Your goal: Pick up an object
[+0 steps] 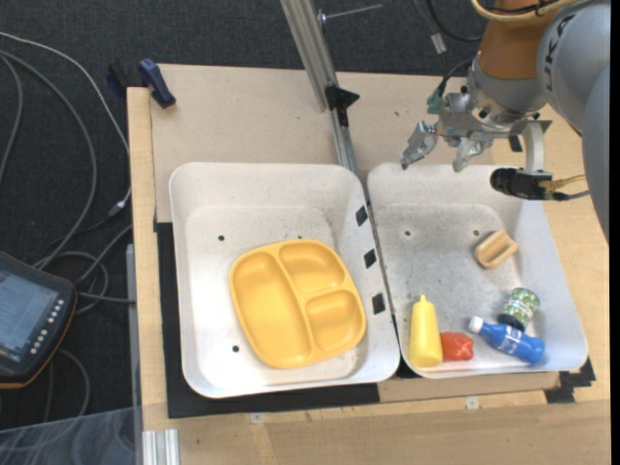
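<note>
Evidently the approach step: the two-finger metal gripper hangs spread and unladen above the right shallow white bin's far rim; next, descending onto the tan wooden block.

Arm cut off top right

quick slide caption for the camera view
Open gripper above right bin's far edge; yellow tray in left bin.

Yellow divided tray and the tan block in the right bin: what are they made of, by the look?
Yellow divided tray: likely moulded plastic, with an even colour, a soft sheen and rounded compartment walls. Tan block: possibly wood or foam, matte and pale brown; too small to tell which.
</note>
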Motion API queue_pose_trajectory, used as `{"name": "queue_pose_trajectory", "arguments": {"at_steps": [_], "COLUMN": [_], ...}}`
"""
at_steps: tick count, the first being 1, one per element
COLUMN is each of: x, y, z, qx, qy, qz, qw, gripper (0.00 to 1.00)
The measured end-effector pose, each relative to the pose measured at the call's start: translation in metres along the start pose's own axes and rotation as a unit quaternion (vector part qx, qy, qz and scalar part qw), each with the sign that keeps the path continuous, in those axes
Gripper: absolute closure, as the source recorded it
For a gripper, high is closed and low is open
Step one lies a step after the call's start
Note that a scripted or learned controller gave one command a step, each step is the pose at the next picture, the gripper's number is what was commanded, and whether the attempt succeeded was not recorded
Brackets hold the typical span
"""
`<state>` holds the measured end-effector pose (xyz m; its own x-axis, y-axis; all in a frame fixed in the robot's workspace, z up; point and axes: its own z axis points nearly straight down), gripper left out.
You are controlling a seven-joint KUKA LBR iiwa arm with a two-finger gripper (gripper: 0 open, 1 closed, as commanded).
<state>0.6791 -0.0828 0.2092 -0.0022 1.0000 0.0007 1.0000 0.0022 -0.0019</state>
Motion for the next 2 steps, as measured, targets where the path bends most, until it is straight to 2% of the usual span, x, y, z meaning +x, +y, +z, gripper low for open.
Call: {"name": "queue_pose_trajectory", "arguments": {"at_steps": [1, 2], "x": [0.000, -0.007], "y": [0.000, -0.003], "z": [0.000, 0.046], "qx": [0.000, 0.002], "qy": [0.000, 0.000], "qz": [0.000, 0.001], "qw": [1.0000, 1.0000], "gripper": [0.00, 0.00]}}
